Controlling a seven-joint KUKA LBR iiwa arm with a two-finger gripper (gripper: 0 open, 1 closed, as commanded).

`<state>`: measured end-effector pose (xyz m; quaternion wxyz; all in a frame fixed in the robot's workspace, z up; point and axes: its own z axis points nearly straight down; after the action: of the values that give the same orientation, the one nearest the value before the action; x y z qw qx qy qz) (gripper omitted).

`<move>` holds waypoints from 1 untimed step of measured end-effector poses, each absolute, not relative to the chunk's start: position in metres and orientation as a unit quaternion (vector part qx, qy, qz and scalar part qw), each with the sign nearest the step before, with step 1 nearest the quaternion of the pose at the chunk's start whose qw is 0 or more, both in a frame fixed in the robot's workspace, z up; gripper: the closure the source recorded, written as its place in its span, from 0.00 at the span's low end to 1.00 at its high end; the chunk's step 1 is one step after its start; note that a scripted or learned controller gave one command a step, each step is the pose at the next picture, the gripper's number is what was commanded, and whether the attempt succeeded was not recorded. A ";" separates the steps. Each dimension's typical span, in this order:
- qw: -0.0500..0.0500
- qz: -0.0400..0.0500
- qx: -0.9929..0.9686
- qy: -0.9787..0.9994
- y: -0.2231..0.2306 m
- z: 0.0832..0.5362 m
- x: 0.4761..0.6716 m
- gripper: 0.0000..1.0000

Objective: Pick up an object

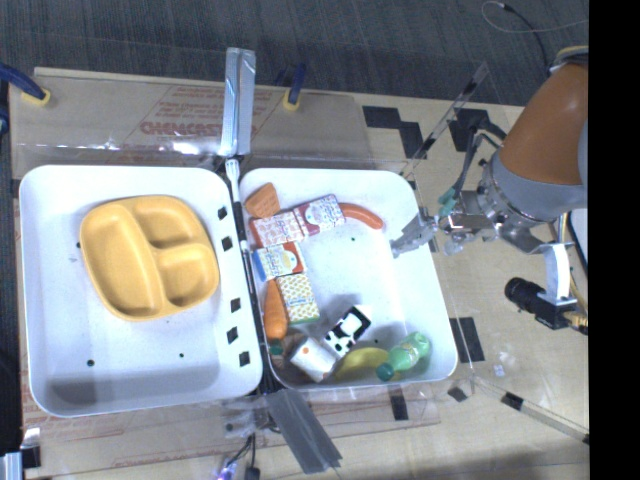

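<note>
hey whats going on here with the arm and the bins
A grey and orange robot arm reaches in from the right, its pincer at the right rim of the right bin. Nothing shows between its fingers, so no object is picked up yet. That bin holds a jumble of play food: small cartons, a sausage, a carrot, a banana and a green bottle. The left bin holds a yellow divided tray.

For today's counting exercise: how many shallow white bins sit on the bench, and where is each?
2. One shallow white bin lies on the left, holding a yellow divided tray; the other white bin lies on the right, holding small packages.
</note>
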<state>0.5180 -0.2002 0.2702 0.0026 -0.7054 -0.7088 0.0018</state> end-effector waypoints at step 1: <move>0.003 0.002 -0.746 -0.666 -0.160 0.141 0.475 0.00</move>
<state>0.4754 -0.1595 0.1409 0.0032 -0.7461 -0.6658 0.0022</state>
